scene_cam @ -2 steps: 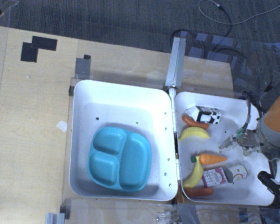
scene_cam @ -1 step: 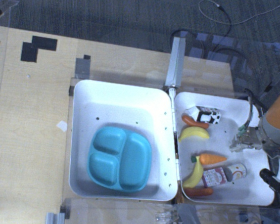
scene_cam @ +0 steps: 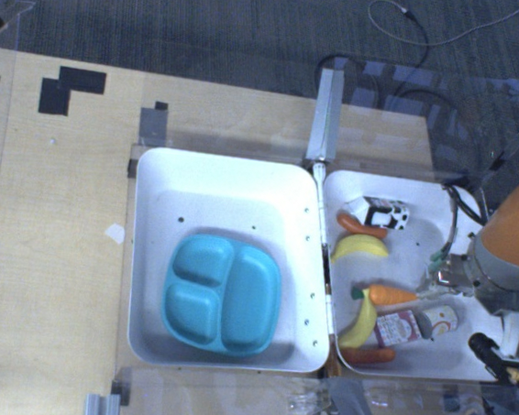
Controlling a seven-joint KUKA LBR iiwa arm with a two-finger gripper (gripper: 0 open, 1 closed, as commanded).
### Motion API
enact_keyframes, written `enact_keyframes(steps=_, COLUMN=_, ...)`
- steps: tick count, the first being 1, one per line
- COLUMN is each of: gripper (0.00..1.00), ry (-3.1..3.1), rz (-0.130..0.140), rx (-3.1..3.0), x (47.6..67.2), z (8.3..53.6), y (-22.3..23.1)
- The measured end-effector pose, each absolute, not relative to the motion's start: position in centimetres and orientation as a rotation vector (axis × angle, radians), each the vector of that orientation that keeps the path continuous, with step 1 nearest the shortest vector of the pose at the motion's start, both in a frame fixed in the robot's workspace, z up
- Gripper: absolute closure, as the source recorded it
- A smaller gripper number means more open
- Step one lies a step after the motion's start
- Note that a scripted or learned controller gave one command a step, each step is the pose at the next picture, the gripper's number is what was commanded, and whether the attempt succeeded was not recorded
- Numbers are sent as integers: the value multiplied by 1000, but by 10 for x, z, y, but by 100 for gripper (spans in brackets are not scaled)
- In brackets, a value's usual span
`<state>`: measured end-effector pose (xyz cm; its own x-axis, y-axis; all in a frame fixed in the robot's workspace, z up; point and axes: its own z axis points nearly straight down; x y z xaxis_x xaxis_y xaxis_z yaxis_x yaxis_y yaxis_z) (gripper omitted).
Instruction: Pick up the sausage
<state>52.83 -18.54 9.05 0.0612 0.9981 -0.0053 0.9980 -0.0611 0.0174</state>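
The pincer [scene_cam: 443, 275] hangs over the right bin [scene_cam: 427, 194], beside the carrot [scene_cam: 392, 296]; whether it's spread or pressed together, I can't tell from here. The sausage [scene_cam: 369, 355] lies down-left of it, against the bin's near wall, under the banana [scene_cam: 360, 325]. Reddish-brown, glossy, slim, long axis roughly left-right.

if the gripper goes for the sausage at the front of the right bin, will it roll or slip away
Probably it rolls: the sausage looks round and smooth, so it may slip under pressure. It lies by the right bin's front wall, touching the banana, which may block rolling but crowd the grasp. It looks small, likely light toy food.
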Motion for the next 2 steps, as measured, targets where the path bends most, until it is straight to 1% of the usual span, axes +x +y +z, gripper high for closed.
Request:
enact_keyframes(steps=1, gripper=100, ry=2417, rz=5, rx=1991, x=490, z=92, y=-202)
enact_keyframes(steps=2, gripper=100, ry=2622, rz=4, rx=1715, x=489, z=147, y=-206)
